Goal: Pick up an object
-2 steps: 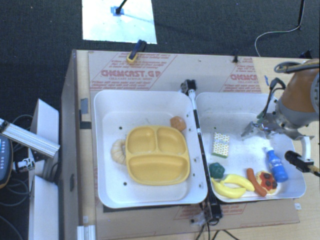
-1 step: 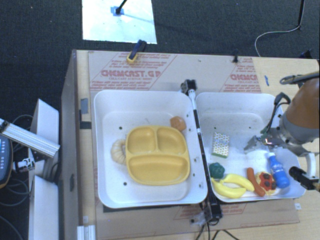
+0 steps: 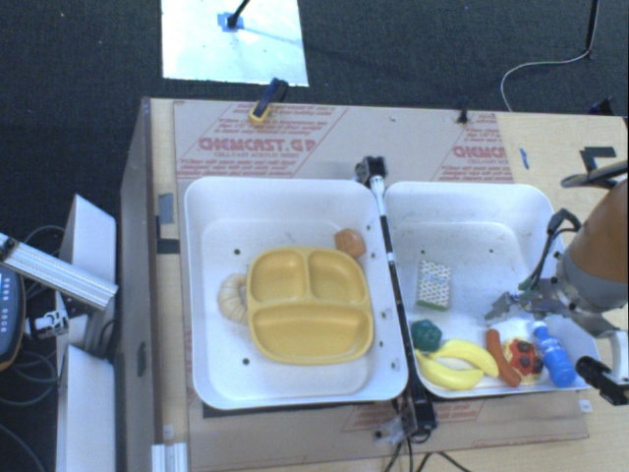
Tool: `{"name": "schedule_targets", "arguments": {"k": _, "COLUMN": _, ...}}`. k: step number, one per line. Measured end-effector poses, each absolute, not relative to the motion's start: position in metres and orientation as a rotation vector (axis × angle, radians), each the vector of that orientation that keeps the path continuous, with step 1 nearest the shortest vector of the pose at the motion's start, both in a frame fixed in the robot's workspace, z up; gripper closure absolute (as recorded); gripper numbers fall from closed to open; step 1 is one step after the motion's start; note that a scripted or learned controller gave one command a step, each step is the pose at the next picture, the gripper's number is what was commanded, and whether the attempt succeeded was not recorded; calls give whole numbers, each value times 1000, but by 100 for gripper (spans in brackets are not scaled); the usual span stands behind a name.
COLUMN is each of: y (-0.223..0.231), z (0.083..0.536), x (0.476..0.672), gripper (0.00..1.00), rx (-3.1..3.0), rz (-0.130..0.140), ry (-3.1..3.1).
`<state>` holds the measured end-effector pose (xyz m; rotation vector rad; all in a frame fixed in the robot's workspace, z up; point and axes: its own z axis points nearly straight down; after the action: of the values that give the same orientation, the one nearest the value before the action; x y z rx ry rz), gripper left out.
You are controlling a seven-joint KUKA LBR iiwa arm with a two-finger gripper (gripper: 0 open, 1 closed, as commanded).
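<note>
The grey arm with its orange band (image 3: 601, 249) is cut off by the right edge, and the two-finger gripper (image 3: 511, 306) is seen low over the right white bin (image 3: 462, 209), beside a blue plastic bottle (image 3: 556, 355) — no object is seen between its fingers. Whether they are apart cannot be told. A yellow divided plastic tray (image 3: 310, 303) half hides a pale round object (image 3: 233, 298) in the left white bin (image 3: 285, 197).

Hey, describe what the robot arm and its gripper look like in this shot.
The arm comes in from the right: a rounded grey body with an orange band above the wrist. A thin dark cable loops along its near side. The gripper is small, dark metal with thin fingers, over the right bin.
</note>
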<state>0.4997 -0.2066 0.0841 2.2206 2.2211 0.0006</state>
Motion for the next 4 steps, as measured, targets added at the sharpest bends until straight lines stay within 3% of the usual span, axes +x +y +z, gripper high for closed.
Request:
{"name": "schedule_targets", "arguments": {"k": 1, "y": -206, "z": 84, "x": 487, "gripper": 0, "rx": 2220, "rz": 2, "ry": 2221}}
{"name": "schedule_targets", "arguments": {"k": 2, "y": -206, "z": 85, "x": 562, "gripper": 0, "rx": 2215, "rz": 3, "ry": 2223}}
{"name": "schedule_targets", "arguments": {"k": 3, "y": -207, "z": 84, "x": 513, "gripper": 0, "rx": 2220, "rz": 0, "ry": 2222}}
{"name": "schedule_targets", "arguments": {"k": 4, "y": -207, "z": 84, "x": 487, "gripper": 0, "rx": 2220, "rz": 1, "ry": 2221}}
